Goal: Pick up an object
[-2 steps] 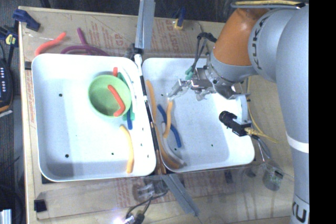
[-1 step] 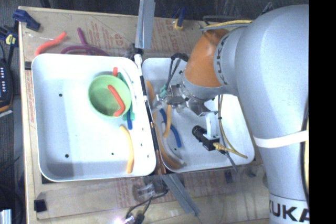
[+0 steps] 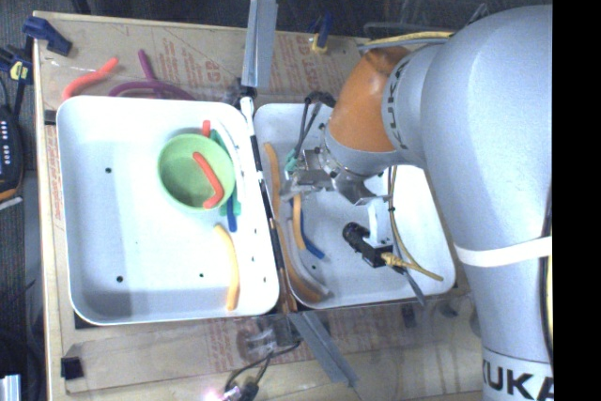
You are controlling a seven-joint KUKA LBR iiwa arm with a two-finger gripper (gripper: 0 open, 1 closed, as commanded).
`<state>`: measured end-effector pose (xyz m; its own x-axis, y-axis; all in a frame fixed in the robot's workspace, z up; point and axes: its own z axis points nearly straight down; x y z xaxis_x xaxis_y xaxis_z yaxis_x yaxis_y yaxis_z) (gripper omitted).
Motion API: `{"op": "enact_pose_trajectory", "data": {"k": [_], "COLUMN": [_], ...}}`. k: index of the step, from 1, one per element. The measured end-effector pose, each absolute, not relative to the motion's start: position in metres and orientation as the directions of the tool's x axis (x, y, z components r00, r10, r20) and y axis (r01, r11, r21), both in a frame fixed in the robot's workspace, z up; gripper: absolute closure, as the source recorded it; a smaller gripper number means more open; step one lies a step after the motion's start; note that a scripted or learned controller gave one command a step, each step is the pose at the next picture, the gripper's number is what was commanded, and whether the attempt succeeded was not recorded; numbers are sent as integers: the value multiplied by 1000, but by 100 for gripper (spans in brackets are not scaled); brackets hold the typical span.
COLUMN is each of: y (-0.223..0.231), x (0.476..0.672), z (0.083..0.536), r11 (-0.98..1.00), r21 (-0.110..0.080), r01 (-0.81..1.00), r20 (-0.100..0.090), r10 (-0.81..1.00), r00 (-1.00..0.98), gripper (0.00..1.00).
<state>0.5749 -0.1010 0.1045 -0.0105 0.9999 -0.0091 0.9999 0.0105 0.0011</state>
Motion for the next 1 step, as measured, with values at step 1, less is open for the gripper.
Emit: {"op": "enact_pose_trajectory", "data": {"k": [1], "y": [-91], "x": [605], "z": [192], "r11": [290], "r21": [-1], "r01": [957], "r20": [0], "r10": [957], "r00": [-290], "gripper": [100]}}
